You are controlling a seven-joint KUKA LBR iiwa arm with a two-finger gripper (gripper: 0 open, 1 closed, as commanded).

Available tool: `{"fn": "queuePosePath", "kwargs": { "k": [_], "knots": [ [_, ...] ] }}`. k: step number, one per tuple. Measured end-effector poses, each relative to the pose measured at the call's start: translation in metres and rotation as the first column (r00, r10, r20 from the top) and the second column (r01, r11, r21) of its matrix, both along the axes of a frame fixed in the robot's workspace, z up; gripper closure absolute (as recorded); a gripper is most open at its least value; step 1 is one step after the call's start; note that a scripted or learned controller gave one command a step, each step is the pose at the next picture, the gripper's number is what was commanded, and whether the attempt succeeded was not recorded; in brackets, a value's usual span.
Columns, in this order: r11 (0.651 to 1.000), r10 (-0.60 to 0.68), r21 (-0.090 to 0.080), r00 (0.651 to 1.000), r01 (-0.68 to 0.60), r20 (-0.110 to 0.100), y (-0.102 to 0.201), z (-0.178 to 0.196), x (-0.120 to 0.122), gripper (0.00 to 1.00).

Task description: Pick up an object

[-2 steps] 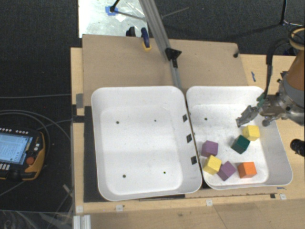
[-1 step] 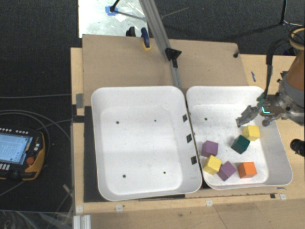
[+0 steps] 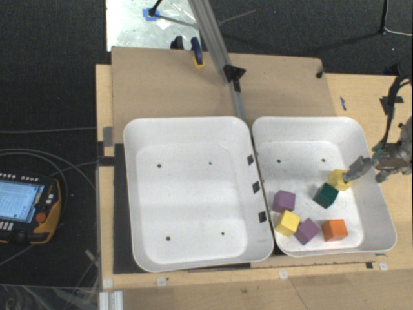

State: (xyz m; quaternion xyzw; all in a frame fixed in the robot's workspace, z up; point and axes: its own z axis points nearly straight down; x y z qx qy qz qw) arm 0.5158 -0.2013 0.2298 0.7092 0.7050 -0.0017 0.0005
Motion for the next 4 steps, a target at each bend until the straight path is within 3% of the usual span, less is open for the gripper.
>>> {"fn": "queuePosePath", "kwargs": {
  "k": [1, 2, 3, 4],
  "knots": [
    [1.000, 0.008, 0.002, 1.000, -0.008, 0.005, -0.011, -0.123, 0.036, 0.00],
    [1.000, 0.013, 0.001, 1.000, -0.013, 0.007, -0.012, -0.139, 0.083, 0.00],
    [1.000, 0.007, 0.003, 1.000, -0.007, 0.001, -0.002, -0.139, 0.052, 0.00],
    [1.000, 0.009, 0.001, 1.000, -0.009, 0.006, -0.003, -0.128, 0.054, 1.00]
  ]
}}
